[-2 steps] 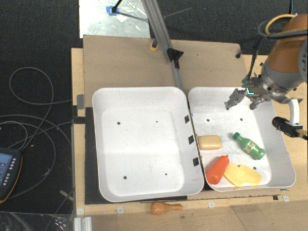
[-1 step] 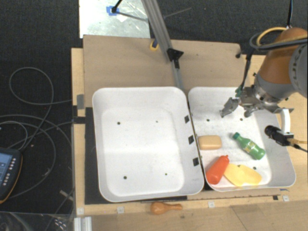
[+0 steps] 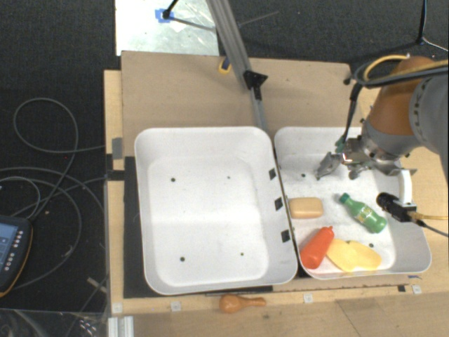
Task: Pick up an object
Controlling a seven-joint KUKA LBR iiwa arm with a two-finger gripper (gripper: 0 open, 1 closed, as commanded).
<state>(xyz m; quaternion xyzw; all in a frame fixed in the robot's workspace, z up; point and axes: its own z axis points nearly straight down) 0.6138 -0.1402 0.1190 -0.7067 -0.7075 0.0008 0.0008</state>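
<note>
Your gripper [image 3: 338,166] hangs over the bare upper part of the right bin [image 3: 298,142] with its fingers spread and nothing between them, so you are at the approach step: no object is picked yet. All the candidates lie lower in that bin, nearer the front edge. The green bottle [image 3: 363,213] is the closest, just below and to the right of the gripper; its long axis runs diagonally, cap toward the upper left, base toward the lower right. The tan block [image 3: 306,208] lies flat by the bin's left wall, long side across the view. The red bottle [image 3: 318,246] slants from upper right to lower left, touching the yellow object [image 3: 355,256] beside it. Your next move probably calls for travelling toward the front, turning the fingers across the chosen long axis, then descending.
</note>
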